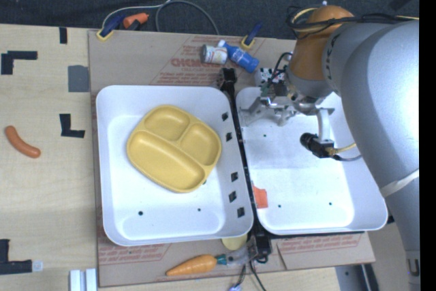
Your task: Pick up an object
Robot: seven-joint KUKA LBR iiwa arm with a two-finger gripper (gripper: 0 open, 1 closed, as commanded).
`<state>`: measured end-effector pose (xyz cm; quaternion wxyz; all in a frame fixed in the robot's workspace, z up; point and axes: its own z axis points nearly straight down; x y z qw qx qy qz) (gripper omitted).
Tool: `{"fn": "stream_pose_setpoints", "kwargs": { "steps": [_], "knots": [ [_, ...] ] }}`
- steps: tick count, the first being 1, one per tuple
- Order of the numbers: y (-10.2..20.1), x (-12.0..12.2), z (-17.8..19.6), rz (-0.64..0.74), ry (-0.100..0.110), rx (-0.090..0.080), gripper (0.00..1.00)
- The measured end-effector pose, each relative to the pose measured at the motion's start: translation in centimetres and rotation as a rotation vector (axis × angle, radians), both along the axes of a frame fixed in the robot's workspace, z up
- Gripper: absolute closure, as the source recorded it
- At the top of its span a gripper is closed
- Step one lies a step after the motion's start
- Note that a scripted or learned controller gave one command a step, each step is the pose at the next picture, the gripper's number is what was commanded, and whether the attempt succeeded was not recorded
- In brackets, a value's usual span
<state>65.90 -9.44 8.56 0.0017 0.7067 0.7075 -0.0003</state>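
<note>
Claw (272, 108) low over right bin (306, 174), grip state unclear; yellow plate (174, 146) in left bin (116, 180)

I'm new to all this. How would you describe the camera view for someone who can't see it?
A grey robot arm reaches from the right over the right white bin, its claw near that bin's upper left corner. The left white bin holds a yellow divided plate. A toy carrot lies below the bins, and a toy sausage lies far left.
</note>
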Motion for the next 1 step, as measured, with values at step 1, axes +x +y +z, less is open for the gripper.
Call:
{"fn": "stream_pose_setpoints", "kwargs": {
  "steps": [1],
  "knots": [
    [-0.02,-0.96,0.03,0.0,-0.001,0.0,0.0]
  ]
}}
